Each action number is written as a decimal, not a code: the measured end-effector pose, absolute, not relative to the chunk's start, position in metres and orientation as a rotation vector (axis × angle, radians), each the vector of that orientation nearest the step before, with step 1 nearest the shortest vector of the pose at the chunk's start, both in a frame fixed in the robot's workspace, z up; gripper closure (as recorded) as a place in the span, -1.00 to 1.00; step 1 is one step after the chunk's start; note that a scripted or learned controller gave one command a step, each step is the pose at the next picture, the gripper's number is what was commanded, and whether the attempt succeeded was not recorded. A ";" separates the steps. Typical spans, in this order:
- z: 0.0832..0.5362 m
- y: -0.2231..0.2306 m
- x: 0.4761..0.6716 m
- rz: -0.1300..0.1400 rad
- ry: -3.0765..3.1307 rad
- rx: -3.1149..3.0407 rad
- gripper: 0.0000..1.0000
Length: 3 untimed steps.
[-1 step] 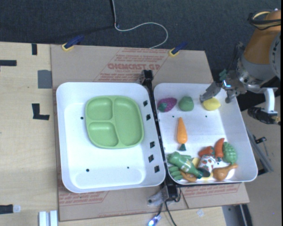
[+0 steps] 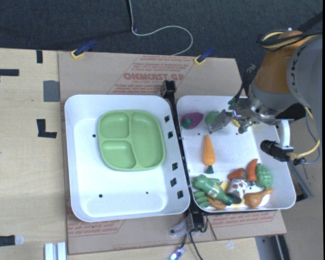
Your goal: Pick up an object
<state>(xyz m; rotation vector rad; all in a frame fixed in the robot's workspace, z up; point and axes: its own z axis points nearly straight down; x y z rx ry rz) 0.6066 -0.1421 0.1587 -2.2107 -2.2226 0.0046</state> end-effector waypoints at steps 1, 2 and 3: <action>0.185 -0.084 0.570 0.001 -2.225 -2.212 -1.00; 0.091 -0.095 0.551 0.012 -2.214 -2.215 -1.00; 0.106 -0.094 0.553 0.004 -2.221 -2.216 1.00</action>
